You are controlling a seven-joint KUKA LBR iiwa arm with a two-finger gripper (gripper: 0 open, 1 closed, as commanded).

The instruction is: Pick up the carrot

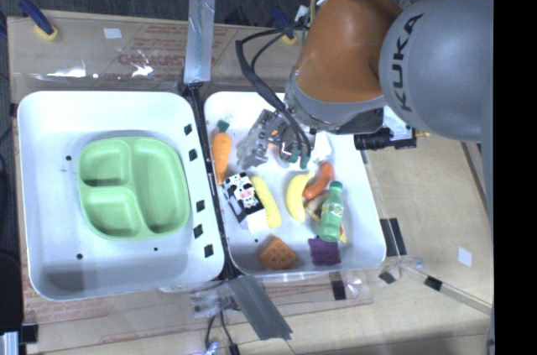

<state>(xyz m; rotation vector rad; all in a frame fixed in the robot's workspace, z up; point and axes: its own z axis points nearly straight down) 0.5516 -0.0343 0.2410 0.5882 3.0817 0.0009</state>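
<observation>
A smooth, tapered orange carrot (pixel 221 154) lies mid-frame beside the metallic gripper (pixel 267 141), whose finger spread I cannot tell.

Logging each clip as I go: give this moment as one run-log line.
phase: approach | tool: over right bin, nothing seen in it | carrot: lying by bin's left wall, apart from tool | left bin: green tray

"KUKA" in dark letters on the grey arm (pixel 436 64)
</observation>
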